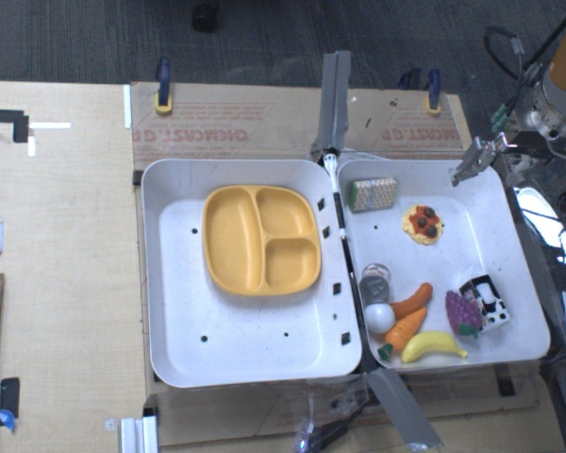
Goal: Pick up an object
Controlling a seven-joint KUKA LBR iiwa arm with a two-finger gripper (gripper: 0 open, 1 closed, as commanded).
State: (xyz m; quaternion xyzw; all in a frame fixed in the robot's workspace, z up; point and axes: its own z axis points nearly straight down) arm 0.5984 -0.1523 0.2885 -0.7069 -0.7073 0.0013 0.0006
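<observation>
Inspector A: Start at the end effector. Position?

Inspector B: Over the upper right corner of the right bin, at the rim. It carries nothing, and I cannot tell how it stands: the metal tip is too small and cluttered to read.

Inspector A: Nearest item to it?

Inspector B: A small round pizza toy, below and to the left of the end effector, lying flat on the bin floor. Further left, near the bin's upper left corner, a green-grey sponge block.

Inspector A: Further out?

Inspector B: Well below the end effector, near the bin's right wall, a bunch of purple grapes touching a black-and-white box. Left of those, a banana, two carrots lying at a slant, a white ball and a clear glass, all clustered.

Inspector A: The other bin?

Inspector B: The left bin, far left of the end effector, holds a yellow divided plate. Both bins sit on the desk.
</observation>
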